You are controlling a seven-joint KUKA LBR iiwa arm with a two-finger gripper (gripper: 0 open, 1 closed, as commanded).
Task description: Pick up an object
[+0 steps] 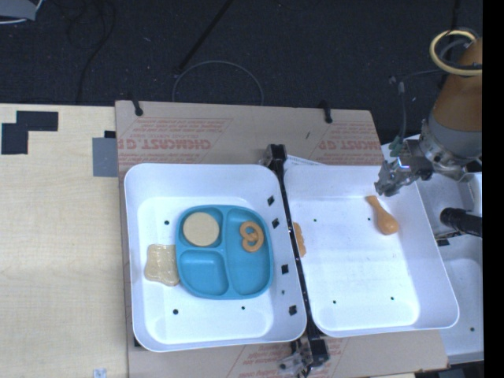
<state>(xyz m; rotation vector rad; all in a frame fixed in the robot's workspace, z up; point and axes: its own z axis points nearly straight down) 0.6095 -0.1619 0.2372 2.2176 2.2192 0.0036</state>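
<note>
The orange drumstick-shaped piece (382, 216) lies on the floor of the right bin (354, 290), just below and a little left of the tool (391, 176), its thin end pointing up-left toward the tool and its fat end away from it. It is apart from the tool, lying free on the white plastic. The tool hangs over the upper right corner of that bin, at the end of the grey arm (453, 124), which comes in from the right with its orange band above the wrist. Whether the tool is open or closed cannot be told at this size.

Further left of the tool, against the divider between the bins, a small tan piece (298, 239) rests at the left wall of the right bin. Beyond the divider, well left of the tool, the left bin (150, 313) holds a blue compartment plate (228, 278). A round tan cracker (200, 229) sits in the plate's upper left compartment and a pretzel (251, 236) in its upper right one. A pale toast-like slab (161, 264) lies touching the plate's left edge, the thing farthest from the tool. Both bins stand on a brown cardboard sheet (236, 136) on the light wooden counter (55, 266).
</note>
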